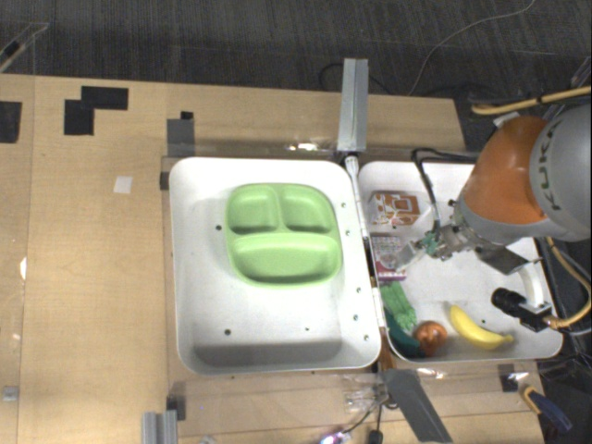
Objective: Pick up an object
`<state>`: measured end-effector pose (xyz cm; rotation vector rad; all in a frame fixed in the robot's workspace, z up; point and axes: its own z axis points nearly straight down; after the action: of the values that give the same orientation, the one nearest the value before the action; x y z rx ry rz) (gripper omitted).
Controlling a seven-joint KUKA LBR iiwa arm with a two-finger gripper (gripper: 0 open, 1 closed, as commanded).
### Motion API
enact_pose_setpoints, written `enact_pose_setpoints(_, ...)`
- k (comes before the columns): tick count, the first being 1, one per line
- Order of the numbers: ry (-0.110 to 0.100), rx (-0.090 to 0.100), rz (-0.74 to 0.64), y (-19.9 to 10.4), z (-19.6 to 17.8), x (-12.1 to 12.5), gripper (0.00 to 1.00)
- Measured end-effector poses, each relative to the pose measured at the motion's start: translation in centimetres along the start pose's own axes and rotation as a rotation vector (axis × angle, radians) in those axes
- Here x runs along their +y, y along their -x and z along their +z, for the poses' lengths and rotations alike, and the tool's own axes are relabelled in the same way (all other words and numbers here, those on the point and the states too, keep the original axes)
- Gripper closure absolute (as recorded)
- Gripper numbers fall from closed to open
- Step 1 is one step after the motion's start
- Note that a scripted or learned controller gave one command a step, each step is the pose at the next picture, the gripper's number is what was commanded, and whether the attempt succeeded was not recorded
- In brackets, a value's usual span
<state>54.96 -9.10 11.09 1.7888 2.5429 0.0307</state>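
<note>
Right bin (481, 169) holds the candidate objects: yellow banana (477, 327) near the front, red-orange apple-like fruit (430, 335) just left of it, a green item (399, 306) along the left wall, two printed packets, one patterned red-and-white (396, 208) at the back, another (386, 253) just in front of it. End effector (437, 242) sits low over the bin's middle, right of the packets, behind the banana; nothing seen between its tips, and open or closed cannot be told at this size. Grey arm with orange band (499, 178) comes in from the right. Left bin (199, 276) carries a green divided tray (281, 232). Both bins on the wooden tabletop (83, 276).
</note>
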Motion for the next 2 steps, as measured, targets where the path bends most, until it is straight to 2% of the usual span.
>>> enact_pose_setpoints(1, -0.029, 0.012, 0.009, 1.9, -3.3, 3.6, 0.00)
enact_pose_setpoints(2, -0.033, 0.009, 0.270, 1.5, -3.9, -0.9, 0.00)
